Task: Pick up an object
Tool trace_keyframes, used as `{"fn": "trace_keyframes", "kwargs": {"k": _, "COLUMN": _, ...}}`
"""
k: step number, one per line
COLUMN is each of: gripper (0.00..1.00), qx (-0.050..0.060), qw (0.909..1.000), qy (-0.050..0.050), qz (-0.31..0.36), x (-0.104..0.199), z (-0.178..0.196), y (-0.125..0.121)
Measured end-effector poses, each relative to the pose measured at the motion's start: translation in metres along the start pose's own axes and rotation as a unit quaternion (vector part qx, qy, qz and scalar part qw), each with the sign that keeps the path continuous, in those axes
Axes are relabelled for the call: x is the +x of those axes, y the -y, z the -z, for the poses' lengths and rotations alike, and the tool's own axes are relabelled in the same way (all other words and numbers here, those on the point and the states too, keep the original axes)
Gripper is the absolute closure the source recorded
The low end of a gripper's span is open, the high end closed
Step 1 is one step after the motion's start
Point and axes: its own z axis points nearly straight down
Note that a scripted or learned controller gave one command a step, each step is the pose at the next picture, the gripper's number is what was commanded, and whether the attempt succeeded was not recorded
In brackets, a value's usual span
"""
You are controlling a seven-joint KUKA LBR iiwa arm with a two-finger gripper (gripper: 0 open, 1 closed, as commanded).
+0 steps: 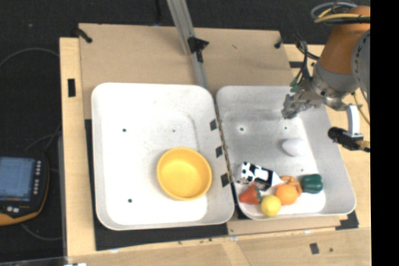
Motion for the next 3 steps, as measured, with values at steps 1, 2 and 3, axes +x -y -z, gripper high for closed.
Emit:
{"fn": "trace_keyframes", "kwargs": {"k": 1, "gripper": 1.00, "qx": -0.001, "qw": 1.0000, "qy": -0.002, "qz": -0.001, "x": -0.003, "z": 0.045, "y": 0.001}}
{"fn": "trace_keyframes", "kwargs": {"k": 2, "gripper": 1.00, "qx": -0.003, "qw": 1.0000, "qy": -0.001, "qz": 0.000, "x": -0.004, "z": 0.110, "y": 0.002}}
{"fn": "trace_keyframes", "kwargs": {"k": 3, "gripper": 1.00, "qx": -0.001, "qw": 1.0000, "qy": -0.002, "qz": 0.001, "x": -0.006, "z": 0.150, "y": 0.001}}
